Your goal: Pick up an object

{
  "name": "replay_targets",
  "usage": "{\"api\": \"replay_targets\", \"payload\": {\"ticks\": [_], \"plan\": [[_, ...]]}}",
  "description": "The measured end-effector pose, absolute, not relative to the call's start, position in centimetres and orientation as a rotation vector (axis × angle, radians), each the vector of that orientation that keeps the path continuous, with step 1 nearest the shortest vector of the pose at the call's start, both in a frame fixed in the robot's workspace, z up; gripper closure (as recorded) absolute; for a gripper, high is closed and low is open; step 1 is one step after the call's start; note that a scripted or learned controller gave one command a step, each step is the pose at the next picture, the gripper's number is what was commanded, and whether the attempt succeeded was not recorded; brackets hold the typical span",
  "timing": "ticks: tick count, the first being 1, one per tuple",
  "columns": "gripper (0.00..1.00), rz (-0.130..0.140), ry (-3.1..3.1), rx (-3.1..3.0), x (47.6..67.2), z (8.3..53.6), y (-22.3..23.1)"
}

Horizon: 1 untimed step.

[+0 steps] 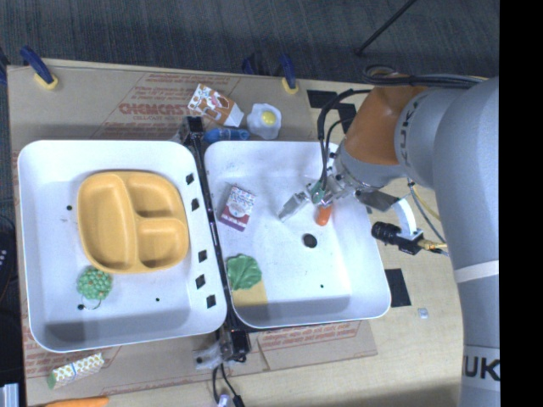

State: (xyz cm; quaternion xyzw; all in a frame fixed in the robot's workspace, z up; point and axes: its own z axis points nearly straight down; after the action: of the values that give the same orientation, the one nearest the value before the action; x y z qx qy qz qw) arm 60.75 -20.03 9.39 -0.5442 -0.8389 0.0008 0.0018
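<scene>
My gripper (309, 202) hangs low over the right bin (365, 291), in its upper right part, and it looks open. One grey finger (293, 205) points left. The other finger sits just above a small orange object (323, 217), which lies on the bin floor touching or right beside that finger, not between the two. A red and white small box (237, 207) lies left of the gripper. A green leafy toy (244, 271) rests near the bin's front left corner.
The left bin (34, 227) holds a yellow divided plate (131, 219) and a green broccoli toy (93, 284). A snack packet (209, 103), a blue item (226, 134) and a yellow-white item (265, 120) lie behind the bins. A black spot (310, 242) marks the right bin floor.
</scene>
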Motion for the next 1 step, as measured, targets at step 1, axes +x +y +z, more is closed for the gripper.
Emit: {"api": "replay_targets", "payload": {"ticks": [1], "plan": [[1.0, 0.004, -2.637, -1.703, 60.84, 10.48, -20.04]]}}
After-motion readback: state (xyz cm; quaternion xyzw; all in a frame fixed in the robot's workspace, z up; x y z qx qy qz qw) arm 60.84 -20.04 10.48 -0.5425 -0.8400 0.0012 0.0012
